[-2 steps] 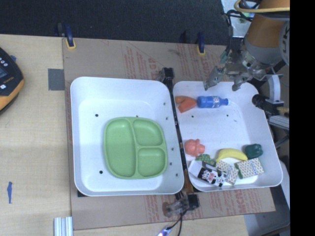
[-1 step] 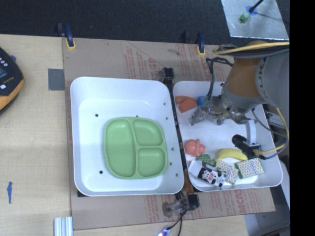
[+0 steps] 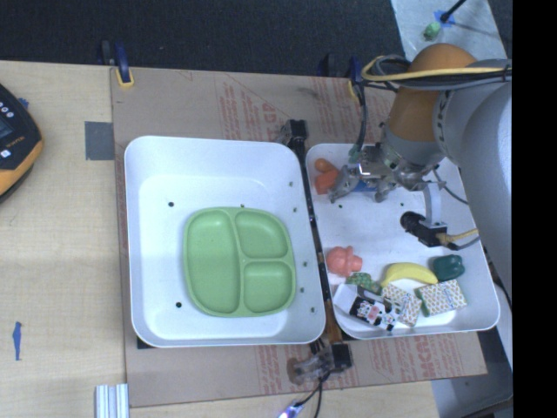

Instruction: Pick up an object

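My gripper (image 3: 358, 193) hangs low over the back part of the right bin (image 3: 383, 233), its two fingers spread apart with nothing between them. An orange toy (image 3: 325, 175) lies just left of the left finger, by the bin's back-left corner. Further forward in the same bin lie a pink toy (image 3: 342, 259), a yellow banana (image 3: 409, 273), a dark green piece (image 3: 450, 266), a small green piece (image 3: 361, 279), two patterned boxes (image 3: 439, 299) and a black-and-white item (image 3: 370, 310).
The left bin (image 3: 148, 233) holds a green divided plate (image 3: 238, 261). A black fitting with a cable (image 3: 422, 226) hangs from the arm over the right bin's right side. The grey arm body (image 3: 470, 146) covers the bin's back-right corner.
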### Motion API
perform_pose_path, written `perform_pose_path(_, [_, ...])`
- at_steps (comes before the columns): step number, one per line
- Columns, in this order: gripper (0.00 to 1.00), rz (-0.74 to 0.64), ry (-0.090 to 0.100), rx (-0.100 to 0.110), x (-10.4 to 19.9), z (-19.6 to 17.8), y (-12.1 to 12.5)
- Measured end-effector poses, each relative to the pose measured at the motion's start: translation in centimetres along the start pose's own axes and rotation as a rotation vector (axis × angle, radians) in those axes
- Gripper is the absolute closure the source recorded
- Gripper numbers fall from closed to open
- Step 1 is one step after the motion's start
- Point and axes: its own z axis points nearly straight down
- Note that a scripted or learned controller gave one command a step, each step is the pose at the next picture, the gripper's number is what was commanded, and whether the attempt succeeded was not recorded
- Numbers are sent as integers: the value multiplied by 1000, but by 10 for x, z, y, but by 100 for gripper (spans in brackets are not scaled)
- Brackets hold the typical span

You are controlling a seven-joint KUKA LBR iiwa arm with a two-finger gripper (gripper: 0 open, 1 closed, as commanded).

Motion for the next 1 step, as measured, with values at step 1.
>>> perform_pose_path(1, [0,1,0,-1,1,0,0])
